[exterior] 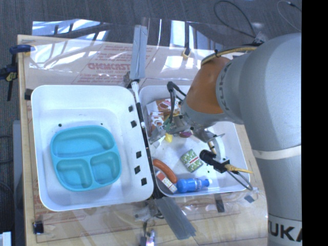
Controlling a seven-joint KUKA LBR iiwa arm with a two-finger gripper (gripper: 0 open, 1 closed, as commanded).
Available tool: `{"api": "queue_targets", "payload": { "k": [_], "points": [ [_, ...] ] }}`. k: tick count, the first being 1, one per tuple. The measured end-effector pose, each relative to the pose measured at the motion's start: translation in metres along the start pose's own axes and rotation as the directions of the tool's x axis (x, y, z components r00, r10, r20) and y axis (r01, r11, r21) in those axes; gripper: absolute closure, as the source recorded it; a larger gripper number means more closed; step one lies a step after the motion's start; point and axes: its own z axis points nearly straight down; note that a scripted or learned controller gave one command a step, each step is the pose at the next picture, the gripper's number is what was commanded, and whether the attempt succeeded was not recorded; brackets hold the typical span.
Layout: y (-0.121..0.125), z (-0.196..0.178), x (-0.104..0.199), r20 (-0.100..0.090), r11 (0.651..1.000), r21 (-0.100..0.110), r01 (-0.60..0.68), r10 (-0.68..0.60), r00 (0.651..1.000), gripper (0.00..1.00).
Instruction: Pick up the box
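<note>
Claw (171, 128) hovers over clutter near small rectangular green box (190, 160).

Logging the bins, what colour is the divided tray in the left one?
Light blue tray, camera view.

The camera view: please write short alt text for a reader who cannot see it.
A grey robot arm with an orange band reaches from the right into the right white bin, above a small green box, a blue bottle, a hot dog toy and other small items. The left bin holds a blue divided tray.
</note>
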Motion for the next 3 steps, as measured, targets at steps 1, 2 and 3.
{"api": "queue_targets", "payload": {
  "k": [1, 2, 3],
  "points": [
    [0.053, 0.003, -0.022, -0.010, 1.000, 0.011, 0.001, 0.000, 1.000, 0.00],
    [-0.033, 0.001, 0.004, -0.004, 0.998, 0.005, 0.070, -0.070, 0.998, 0.00],
    [-0.032, -0.008, 0.004, -0.006, 0.997, 0.005, 0.074, -0.074, 0.997, 1.00]
  ]
}}
